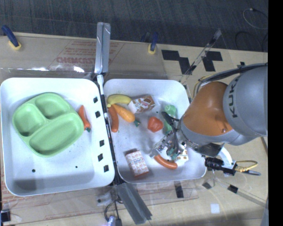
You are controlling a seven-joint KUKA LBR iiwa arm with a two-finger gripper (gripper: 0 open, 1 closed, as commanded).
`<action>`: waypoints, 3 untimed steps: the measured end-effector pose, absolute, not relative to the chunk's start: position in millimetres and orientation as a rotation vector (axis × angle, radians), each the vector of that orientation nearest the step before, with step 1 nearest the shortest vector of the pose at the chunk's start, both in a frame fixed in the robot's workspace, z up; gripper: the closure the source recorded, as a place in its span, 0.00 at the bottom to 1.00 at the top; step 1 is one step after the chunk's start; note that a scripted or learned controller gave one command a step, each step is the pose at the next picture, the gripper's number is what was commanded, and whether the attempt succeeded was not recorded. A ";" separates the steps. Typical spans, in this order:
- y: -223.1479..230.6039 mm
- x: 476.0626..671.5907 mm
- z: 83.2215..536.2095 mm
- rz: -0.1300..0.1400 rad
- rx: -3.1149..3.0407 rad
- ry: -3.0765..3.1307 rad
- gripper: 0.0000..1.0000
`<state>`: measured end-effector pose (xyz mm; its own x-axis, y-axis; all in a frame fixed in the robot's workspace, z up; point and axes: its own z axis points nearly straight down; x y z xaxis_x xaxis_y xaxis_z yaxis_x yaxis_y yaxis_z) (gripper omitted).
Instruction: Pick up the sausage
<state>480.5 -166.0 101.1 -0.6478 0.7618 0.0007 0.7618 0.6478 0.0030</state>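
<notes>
The sausage [165, 162] lies on the floor of the right bin [146, 84], near its front wall and just right of a small boxed packet [137, 162]. The claw [171, 145] hangs just above the sausage (whether its fingers are spread or closed I cannot tell), close to a red pepper [154, 124].

Plate [47, 124] in left bin [9, 140] — sausage [165, 162] in right.
</notes>
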 end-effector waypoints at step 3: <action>-140.2 476.3 188.0 -0.003 1.402 2.818 0.00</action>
<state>476.3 -140.2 188.0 -0.6032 0.7976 0.0044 0.7976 0.6032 -0.0042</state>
